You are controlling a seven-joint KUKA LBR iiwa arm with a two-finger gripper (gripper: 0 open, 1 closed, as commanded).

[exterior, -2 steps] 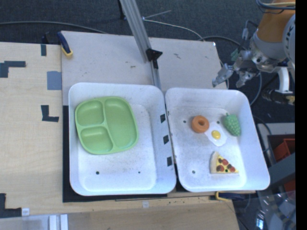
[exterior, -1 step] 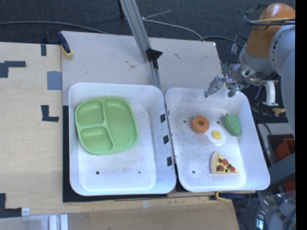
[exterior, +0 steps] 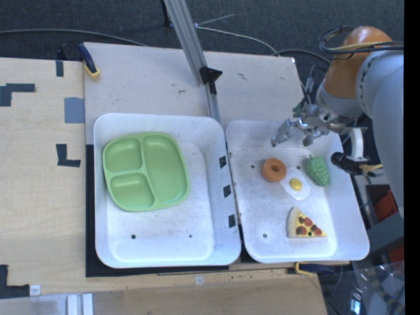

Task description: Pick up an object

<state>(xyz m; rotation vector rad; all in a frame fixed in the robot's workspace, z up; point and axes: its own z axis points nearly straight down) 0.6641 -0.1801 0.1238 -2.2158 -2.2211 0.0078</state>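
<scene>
From my feed I see the arm reaching in from the right, its orange band up near the top corner, with the gripper hanging over the far edge of the right bin. I cannot tell from this slant how its fingers stand; nothing shows between them. In that bin lie four toys: a donut toward the middle, a fried egg just beside it on the near right, green grapes right of the egg and touching or nearly touching it, and a pizza slice further toward the near edge, apart from the rest. The gripper sits above and beyond the donut, clear of all four. The left bin holds a green divided plate, lying flat in its far left part. A metal rail slants down from the top to the seam between the bins.
</scene>
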